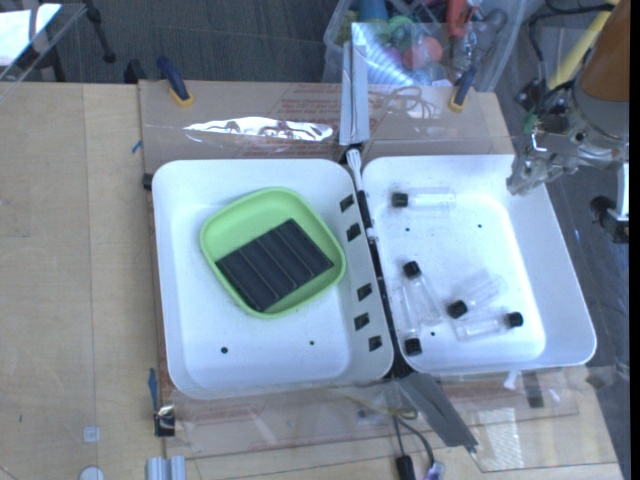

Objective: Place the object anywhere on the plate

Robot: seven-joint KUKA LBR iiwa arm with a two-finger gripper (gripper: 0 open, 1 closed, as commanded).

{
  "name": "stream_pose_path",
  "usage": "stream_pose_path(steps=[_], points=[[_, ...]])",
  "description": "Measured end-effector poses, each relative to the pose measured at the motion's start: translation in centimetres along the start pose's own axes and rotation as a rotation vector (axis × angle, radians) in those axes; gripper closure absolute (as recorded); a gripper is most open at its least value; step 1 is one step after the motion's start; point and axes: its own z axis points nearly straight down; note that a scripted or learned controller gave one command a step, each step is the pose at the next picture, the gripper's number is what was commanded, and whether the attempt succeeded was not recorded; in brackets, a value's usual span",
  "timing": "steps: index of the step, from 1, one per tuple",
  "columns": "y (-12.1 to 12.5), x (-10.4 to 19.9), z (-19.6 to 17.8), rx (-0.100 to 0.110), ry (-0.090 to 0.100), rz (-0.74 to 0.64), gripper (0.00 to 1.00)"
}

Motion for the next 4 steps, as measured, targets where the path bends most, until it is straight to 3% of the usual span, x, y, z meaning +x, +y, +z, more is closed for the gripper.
stream_pose_path(steps=[1, 2, 3, 4], points=[[0.0, 0.0, 0.0, 0.0, 0.0, 0.0, 0.0], [-1.6, -2.6, -10.2, -0.003, 0.0, 0.115, 0.0], [-0.1, -3.5, -21.2, -0.003, 0.001, 0.205, 0.0], [2.3, -2.9, -21.1, -0.005, 0.0, 0.335, 0.0]])
